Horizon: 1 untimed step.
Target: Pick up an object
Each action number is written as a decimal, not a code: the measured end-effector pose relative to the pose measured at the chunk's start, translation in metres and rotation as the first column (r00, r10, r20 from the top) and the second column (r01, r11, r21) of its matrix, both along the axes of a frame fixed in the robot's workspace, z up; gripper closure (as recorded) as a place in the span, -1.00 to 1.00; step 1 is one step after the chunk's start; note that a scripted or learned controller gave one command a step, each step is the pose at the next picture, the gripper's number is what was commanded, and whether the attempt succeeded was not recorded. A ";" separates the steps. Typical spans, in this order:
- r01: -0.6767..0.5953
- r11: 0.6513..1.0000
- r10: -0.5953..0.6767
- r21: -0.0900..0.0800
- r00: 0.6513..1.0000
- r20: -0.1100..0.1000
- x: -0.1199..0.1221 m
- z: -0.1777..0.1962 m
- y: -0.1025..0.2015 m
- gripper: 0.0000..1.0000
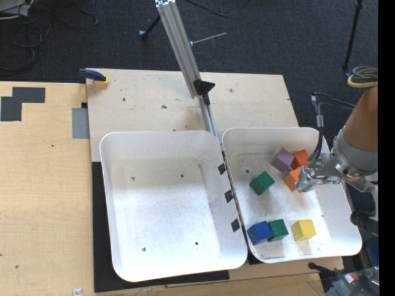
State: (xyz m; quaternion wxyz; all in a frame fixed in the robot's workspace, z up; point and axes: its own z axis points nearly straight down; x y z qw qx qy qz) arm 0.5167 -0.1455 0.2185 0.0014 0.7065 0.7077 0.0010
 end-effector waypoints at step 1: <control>-0.003 1.000 0.003 0.004 1.000 -0.006 0.007 -0.008 0.053 1.00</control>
